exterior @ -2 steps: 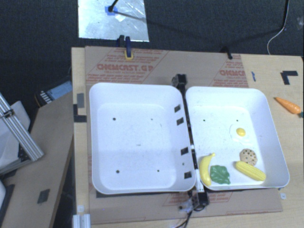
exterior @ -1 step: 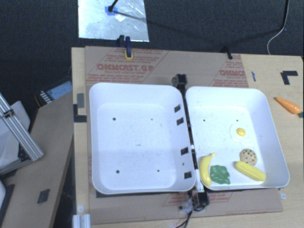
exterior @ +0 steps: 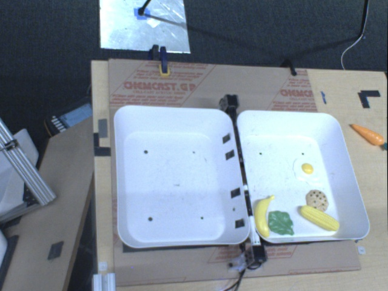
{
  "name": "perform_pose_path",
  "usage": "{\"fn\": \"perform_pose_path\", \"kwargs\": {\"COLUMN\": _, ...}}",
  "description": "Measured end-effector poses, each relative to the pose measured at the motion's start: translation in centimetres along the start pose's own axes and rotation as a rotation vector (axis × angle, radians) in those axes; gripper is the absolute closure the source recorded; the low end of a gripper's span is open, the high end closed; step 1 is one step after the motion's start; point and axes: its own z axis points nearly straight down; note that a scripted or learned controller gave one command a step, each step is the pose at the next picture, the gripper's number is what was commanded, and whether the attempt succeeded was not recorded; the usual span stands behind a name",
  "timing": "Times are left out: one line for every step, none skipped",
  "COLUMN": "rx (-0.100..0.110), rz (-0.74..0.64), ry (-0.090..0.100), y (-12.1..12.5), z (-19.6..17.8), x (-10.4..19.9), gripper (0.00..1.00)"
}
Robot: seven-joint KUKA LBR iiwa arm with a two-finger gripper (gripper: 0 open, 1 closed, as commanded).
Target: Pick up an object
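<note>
At three o'clock an orange carrot-like object (exterior: 368, 134) on the bench runs off the right edge, so I cannot see its far end. At nine o'clock a metal rail (exterior: 24, 171) and some white gear are cut by the left edge. At twelve o'clock a thin cable (exterior: 364, 17) leaves through the top edge. In the right bin (exterior: 348, 162), toward five o'clock, the green item (exterior: 280, 222) is too blurred to name, and it overlaps the banana's (exterior: 262, 216) lower end.
</note>
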Motion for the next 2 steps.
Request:
{"fn": "perform_pose_path", "kwargs": {"rx": -0.004, "rz": -0.005, "ry": -0.002, "y": 0.0, "z": -1.2, "x": 0.1, "gripper": 1.00}}
{"fn": "perform_pose_path", "kwargs": {"rx": -0.008, "rz": -0.010, "ry": -0.004, "y": 0.1, "z": -2.4, "x": 0.1, "gripper": 1.00}}
